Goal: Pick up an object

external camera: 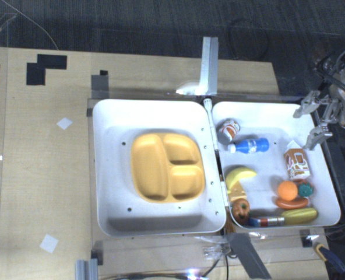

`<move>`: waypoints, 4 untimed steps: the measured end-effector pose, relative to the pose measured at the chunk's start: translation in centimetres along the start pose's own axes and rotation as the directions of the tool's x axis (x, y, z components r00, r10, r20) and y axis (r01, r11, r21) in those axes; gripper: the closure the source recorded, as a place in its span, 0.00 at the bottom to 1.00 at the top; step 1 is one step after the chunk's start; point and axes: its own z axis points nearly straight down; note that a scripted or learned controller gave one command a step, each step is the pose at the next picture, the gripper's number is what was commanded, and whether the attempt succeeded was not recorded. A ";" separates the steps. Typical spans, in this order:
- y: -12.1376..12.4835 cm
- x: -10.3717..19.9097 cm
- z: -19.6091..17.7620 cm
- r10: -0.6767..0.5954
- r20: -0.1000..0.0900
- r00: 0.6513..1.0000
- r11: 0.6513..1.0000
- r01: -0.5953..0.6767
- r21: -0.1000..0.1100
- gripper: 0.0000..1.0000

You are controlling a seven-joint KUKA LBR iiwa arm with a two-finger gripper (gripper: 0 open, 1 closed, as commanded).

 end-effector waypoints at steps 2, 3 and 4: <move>-0.6 -2.3 14.5 -0.305 -0.005 0.952 0.952 0.305 -0.005 0.00; -0.8 -7.0 16.7 -0.118 -0.005 0.993 0.993 0.118 -0.002 0.00; -0.9 -5.5 9.3 0.003 0.010 1.000 1.000 -0.003 0.002 0.00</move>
